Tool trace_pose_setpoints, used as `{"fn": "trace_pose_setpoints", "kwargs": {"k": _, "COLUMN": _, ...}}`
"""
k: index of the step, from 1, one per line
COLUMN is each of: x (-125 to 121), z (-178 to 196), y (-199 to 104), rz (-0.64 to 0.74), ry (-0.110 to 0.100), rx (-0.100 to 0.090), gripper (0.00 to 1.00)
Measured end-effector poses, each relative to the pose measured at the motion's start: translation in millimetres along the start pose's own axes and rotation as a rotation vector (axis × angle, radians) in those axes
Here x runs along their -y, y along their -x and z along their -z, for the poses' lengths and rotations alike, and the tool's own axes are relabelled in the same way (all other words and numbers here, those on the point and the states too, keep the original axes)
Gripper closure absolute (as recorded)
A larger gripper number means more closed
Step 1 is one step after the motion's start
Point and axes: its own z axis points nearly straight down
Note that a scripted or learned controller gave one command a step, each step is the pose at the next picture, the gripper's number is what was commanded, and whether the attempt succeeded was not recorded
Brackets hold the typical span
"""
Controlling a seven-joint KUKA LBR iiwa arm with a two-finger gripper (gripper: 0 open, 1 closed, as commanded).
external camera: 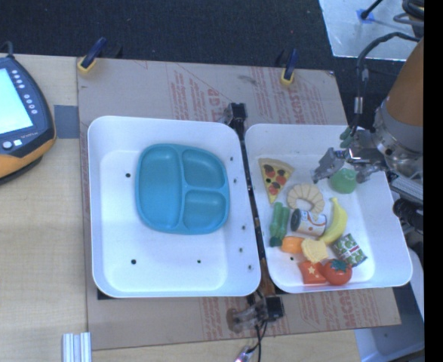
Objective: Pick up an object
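My gripper (346,169) hangs over the far right part of the right bin (379,270), with its fingers spread open. A small round green object (344,182) lies just below and between the fingertips, which stand apart from its sides. Nearer the bin's middle lie a toy pizza slice (275,176), a beige croissant (306,196), a banana (336,221), a small can (309,222) and a green cucumber (279,221). A tomato (339,273) and a green packet (349,249) lie at the near edge.
The left bin (108,262) holds a blue divided plate (182,188). A teach pendant (6,119) rests on the bench at far left. Clamps (91,55) pin the cardboard sheet at the back edge. The wall between the bins (245,202) runs down the middle.
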Motion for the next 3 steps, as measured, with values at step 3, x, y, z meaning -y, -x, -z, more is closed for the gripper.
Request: {"fn": "trace_pose_setpoints", "kwargs": {"k": 3, "x": 6.1, "z": -163.7, "y": -5.6, "rz": 0.001, "ry": -0.001, "rx": 0.001, "gripper": 0.0}}
